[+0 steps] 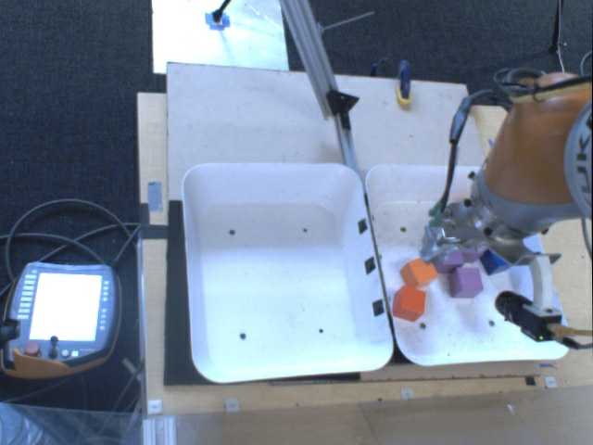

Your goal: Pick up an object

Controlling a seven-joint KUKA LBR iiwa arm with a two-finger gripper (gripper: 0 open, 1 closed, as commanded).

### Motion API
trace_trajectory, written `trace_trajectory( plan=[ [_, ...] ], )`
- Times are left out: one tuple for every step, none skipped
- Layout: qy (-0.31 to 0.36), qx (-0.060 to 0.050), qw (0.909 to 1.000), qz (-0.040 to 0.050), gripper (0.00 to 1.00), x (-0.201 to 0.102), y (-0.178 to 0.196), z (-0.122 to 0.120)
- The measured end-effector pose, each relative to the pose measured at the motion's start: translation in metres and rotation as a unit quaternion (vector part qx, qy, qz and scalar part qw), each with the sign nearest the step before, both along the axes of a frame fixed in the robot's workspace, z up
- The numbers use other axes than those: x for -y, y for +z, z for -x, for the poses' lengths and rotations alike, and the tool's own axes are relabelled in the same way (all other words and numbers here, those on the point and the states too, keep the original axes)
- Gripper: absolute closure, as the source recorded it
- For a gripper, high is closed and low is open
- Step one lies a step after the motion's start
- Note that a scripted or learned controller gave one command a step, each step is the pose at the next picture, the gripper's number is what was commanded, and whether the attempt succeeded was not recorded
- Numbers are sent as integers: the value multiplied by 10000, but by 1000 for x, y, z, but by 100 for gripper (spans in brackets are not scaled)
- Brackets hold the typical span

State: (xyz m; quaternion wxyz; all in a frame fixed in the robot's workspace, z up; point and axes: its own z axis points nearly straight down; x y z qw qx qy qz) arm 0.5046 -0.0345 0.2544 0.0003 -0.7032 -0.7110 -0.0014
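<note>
In the right bin (408, 202) lie two orange blocks, one (419, 272) above the other (409, 302), beside two purple blocks (465, 281) (451, 260) and a blue block (494, 263) partly hidden under the arm. My gripper (445, 239) hangs low over the upper purple block, at the cluster's top edge. The wrist and the orange band (533, 146) cover most of it from above.
The left bin (278, 267) sits beside the right one, with black clips (369, 265) along the shared wall. A slanted metal pole (315, 54) crosses the back board. A teach pendant (60, 313) lies off the bench at left. A black fitting (523, 315) sticks out near the right bin's front corner.
</note>
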Motion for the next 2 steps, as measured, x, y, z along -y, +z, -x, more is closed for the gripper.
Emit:
trace_trajectory(
  plan=[
    [1, 5, 10000, -2, 100, -51, 4, 5],
    [-6, -16, 10000, 1, 100, -101, -17, 9]
  ],
)
